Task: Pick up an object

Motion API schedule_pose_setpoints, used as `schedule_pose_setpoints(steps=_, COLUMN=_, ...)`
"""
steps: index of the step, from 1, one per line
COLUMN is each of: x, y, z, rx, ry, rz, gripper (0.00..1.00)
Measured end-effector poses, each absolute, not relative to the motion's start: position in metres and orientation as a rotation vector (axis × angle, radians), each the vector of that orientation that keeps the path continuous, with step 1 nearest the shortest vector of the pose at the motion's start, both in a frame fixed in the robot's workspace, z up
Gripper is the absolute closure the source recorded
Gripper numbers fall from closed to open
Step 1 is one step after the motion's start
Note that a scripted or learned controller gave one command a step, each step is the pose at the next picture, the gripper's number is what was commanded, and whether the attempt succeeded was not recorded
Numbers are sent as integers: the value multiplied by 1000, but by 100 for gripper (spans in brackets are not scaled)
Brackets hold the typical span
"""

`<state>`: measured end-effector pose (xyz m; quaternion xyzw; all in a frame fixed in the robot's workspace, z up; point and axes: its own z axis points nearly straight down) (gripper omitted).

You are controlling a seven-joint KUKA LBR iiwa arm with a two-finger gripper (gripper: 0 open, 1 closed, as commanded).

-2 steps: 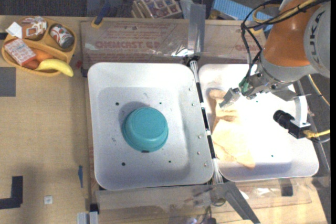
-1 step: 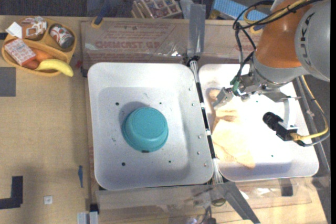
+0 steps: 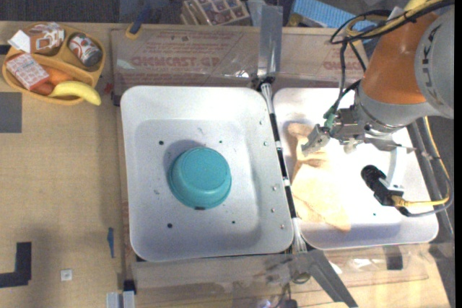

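The gripper [image 3: 315, 141] sits in the right half of the frame, over the left part of the right bin [image 3: 422, 231], with its fingertips pointing toward the frame's left. I cannot tell from this slant whether they are apart or together; they are small and blend into what lies beneath. Directly under and just left of the tips lies a pale tan cloth [image 3: 317, 187], crumpled, spreading from the bin's upper left down toward its lower middle. The tips look to be at or touching the cloth's upper edge, but nothing is clearly caught between them, so no hold can be claimed.

Outward from the tips, the grey wrist leads up to the orange band [image 3: 393, 76] at the upper right. A black cable with a plug [image 3: 379, 184] hangs just right of the cloth.

In the left bin [image 3: 141, 119], centre of the frame, a teal bowl [image 3: 200, 177] rests upside down, well apart from the arm. A yellow tray of toy food [image 3: 50, 65] sits on the bench at the upper left.

My judgement: the step in hand is the reach onto the cloth. The next move calls for pinching a fold firmly before lifting, since soft fabric slips easily.
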<state>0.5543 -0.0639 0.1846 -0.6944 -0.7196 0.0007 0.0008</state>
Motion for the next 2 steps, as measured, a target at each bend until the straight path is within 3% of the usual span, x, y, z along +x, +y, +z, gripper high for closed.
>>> schedule_pose_setpoints(steps=1, x=596, y=-101, z=102, rx=-2169, ry=-2273, rz=1, gripper=0)
schedule_pose_setpoints(steps=2, x=609, y=-137, z=162, rx=-2172, ry=-2274, rz=-1, gripper=0)
